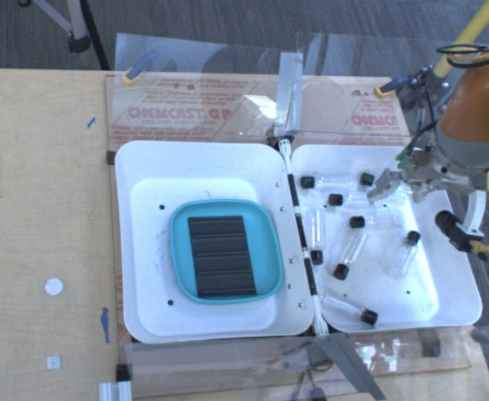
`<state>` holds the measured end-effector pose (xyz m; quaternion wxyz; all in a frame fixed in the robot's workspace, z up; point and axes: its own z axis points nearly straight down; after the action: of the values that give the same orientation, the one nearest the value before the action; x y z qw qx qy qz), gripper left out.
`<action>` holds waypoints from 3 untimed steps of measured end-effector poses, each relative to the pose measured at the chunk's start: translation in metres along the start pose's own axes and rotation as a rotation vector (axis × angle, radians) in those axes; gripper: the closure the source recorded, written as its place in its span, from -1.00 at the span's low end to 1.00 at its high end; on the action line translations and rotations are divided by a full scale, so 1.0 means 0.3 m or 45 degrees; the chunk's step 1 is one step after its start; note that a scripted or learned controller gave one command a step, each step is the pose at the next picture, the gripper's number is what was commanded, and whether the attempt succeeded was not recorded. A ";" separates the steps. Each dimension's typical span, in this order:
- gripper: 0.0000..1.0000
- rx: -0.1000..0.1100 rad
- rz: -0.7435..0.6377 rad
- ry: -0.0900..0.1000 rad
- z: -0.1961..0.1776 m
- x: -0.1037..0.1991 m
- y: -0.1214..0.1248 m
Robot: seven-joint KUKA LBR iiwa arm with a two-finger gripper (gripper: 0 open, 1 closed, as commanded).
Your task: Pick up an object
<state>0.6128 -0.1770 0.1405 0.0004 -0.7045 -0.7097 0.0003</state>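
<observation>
Several clear vials with black caps lie scattered in the right bin (457,303). One vial (349,254) rests near the middle, another vial (402,254) to its right, and a third vial (349,309) by the front wall. Loose black caps (335,199) sit toward the back. My gripper (401,189) hangs over the back right part of this bin, open, with nothing between its fingers. It is above and right of the middle vials, and it does not touch any of them.
The left bin (140,224) holds a teal tray (181,232) with a dark ribbed insert. A ridge (298,224) divides the two bins. Clear plastic sheets stand behind the bins. The arm's cables and a black part (451,228) overhang the right bin's right side.
</observation>
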 end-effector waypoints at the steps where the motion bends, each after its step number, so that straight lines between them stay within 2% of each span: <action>1: -1.00 -0.007 -0.079 0.002 0.175 -0.078 0.161; 2: -1.00 -0.006 0.026 0.001 0.178 0.090 -0.005; 3: -1.00 -0.006 -0.091 0.001 0.176 0.147 -0.304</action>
<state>0.5214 -0.1335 0.0878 -0.0012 -0.6789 -0.7343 -0.0017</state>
